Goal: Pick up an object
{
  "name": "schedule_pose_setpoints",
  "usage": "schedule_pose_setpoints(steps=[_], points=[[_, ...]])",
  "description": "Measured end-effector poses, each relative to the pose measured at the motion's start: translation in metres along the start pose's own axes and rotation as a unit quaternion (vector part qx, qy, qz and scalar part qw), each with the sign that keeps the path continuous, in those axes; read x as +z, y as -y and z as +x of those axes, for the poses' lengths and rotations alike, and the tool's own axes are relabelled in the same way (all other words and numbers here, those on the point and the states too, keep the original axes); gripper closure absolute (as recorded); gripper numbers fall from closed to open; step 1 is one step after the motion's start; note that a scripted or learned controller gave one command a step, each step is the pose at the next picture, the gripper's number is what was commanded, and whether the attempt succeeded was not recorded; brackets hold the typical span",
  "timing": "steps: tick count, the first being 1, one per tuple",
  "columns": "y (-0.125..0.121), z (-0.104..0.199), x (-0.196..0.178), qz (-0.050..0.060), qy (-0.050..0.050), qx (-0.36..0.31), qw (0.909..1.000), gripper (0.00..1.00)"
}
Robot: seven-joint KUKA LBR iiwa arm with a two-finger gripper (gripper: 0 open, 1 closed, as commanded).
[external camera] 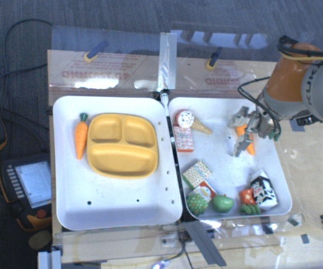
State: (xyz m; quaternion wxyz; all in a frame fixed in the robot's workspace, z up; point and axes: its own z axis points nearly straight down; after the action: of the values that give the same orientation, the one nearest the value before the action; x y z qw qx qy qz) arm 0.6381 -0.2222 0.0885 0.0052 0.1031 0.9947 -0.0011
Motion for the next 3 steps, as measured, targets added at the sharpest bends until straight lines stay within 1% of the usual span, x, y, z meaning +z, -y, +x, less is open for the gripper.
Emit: schedule_pose_setpoints(steps=[1,2,3], points=[[-0.001,-0.002,-0.012,0.002,0.003,-0.002,1.0000,1.00],[-0.055,0.031,-0.117,0.000,-0.003,0.022,0.9998,1.00],[0.007,0.076,-0.004,0.000,0.002,-0.032,0.9995,1.00]])
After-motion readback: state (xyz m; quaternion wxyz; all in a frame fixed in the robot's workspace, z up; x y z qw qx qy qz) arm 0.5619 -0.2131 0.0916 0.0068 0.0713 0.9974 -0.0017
